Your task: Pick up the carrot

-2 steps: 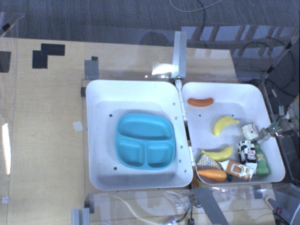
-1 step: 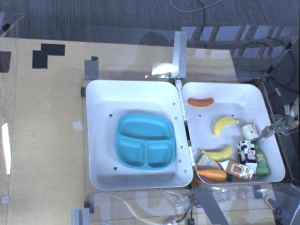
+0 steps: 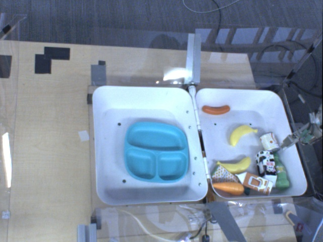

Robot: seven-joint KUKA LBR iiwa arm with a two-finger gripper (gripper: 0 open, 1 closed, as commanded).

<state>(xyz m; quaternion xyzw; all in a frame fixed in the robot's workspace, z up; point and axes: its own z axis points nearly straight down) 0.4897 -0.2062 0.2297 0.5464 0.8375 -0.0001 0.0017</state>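
1. The carrot lay on its side near the front wall of the right bin, at about 7 o'clock within that bin, its orange body running left to right.
2. Just beside its right end sat a small orange-and-white carton; a patterned wedge-shaped item touched the carrot from above.
3. A yellow banana rested at about 12 o'clock from the carrot, and a second banana lay nearer the bin's centre.
4. A sausage lay near the far wall, at about 11 o'clock in the right bin, well apart from the carrot.
5. At 4 o'clock in the bin stood a black-and-white cow-patterned item, a green item and a small white carton, clustered near one another.
6. The left bin held a blue divided plate at its centre.
7. The tool hovered at the right bin's 3 o'clock rim, well apart from the carrot; whether its fingers were apart or together could not be told.
8. Both bins sat side by side on the counter.
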